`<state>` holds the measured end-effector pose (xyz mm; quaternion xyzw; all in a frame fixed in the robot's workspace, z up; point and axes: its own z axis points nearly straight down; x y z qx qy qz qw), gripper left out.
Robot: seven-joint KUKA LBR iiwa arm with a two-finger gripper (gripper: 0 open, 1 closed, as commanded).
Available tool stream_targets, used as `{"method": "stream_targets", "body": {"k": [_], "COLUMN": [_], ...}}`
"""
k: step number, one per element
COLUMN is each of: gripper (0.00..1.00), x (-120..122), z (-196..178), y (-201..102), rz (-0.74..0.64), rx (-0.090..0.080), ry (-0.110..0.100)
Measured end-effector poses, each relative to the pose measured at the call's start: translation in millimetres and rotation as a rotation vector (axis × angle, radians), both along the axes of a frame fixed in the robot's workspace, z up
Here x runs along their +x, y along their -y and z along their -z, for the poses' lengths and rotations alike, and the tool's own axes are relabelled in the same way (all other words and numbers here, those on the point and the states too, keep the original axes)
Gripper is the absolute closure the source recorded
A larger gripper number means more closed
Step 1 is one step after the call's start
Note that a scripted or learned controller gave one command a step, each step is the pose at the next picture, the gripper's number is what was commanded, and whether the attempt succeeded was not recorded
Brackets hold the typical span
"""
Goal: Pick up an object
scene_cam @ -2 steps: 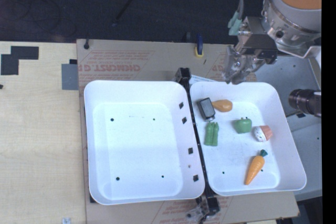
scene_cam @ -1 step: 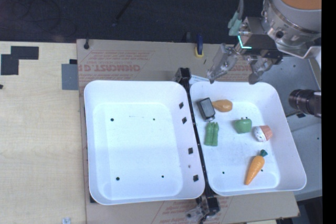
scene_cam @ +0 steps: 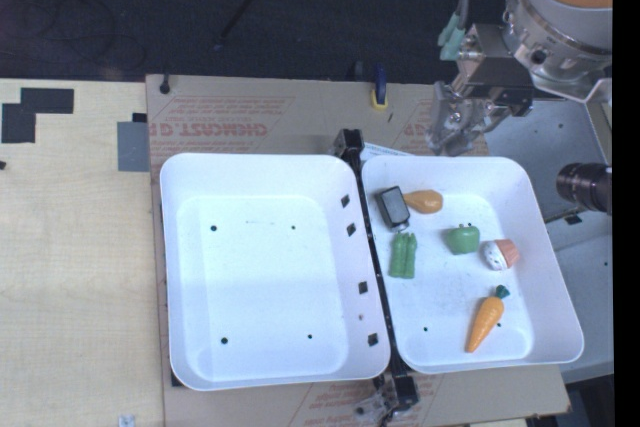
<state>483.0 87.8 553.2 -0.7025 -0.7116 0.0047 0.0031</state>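
Note:
The right bin (scene_cam: 556, 300) holds several small items. A black block (scene_cam: 392, 206) and an orange oval piece (scene_cam: 424, 202) lie at its far left. A green bottle-shaped piece (scene_cam: 403, 255) lies below them. A round green toy (scene_cam: 462, 239) and a white and pink piece (scene_cam: 499, 255) sit toward the right, and a toy carrot (scene_cam: 486, 320) lies near the front. My gripper (scene_cam: 462, 133) hangs over the bin's far rim, above and behind the orange piece, apart from every item.
The left bin (scene_cam: 260, 265) stands beside the right one, with a black hinged divider (scene_cam: 362, 245) between them. Both rest on a brown board (scene_cam: 250, 115). The grey and orange arm (scene_cam: 560, 5) comes in from the upper right.

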Motion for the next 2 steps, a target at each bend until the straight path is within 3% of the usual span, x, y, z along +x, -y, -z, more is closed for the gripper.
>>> {"method": "stream_targets", "body": {"k": [1,2], "gripper": [0.00,1.00], "x": [0.0,0.4], "z": [0.5,-9.2], "y": [0.2,-0.6], "rz": [0.000,-0.005], "rx": [0.000,-0.001], "ry": [-0.001,-0.004]}}
